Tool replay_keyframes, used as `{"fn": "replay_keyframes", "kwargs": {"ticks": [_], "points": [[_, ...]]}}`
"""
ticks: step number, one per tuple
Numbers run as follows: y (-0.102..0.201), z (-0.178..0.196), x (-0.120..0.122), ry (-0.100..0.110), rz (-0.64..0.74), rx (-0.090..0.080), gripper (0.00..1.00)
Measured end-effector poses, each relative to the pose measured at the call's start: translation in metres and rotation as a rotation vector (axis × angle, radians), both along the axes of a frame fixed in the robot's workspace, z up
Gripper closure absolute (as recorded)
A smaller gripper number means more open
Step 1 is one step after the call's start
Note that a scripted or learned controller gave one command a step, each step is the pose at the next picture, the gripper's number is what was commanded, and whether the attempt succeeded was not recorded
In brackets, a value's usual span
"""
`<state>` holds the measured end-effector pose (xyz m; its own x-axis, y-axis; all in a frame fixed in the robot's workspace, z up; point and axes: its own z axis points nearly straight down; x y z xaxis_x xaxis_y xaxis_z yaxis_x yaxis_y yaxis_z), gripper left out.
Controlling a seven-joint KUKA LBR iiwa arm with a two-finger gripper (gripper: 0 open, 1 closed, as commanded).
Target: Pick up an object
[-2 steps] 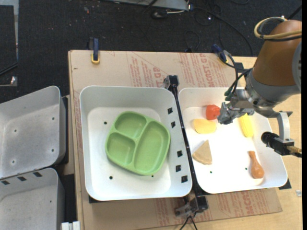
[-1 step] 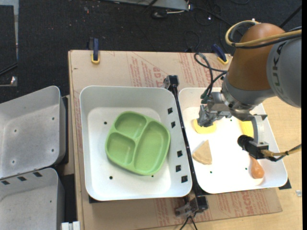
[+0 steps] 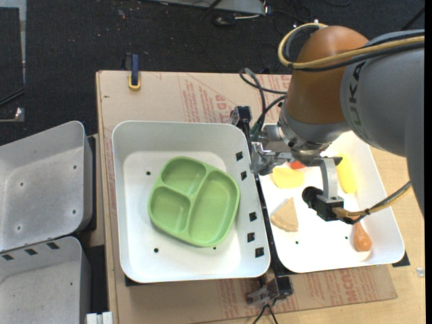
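In the right bin lie several small items: a flat yellow piece, a long yellow piece, a tan wedge and an orange carrot-like piece. My gripper hangs low over the bin's far left part, just above the flat yellow piece, and the big orange wrist covers most of it. A small red bit shows right under the gripper; whether it is held is hidden.
The left bin holds a green divided plate. A rim between the two bins runs close to the left of the gripper. Two white lids lie off the bench at the left.
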<state>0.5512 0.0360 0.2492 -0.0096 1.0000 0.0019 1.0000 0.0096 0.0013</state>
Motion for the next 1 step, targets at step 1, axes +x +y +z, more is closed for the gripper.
{"fn": "replay_keyframes", "kwargs": {"ticks": [1], "points": [[0.0478, 0.0030, 0.0003, 0.000, -0.002, -0.001, 1.00]]}}
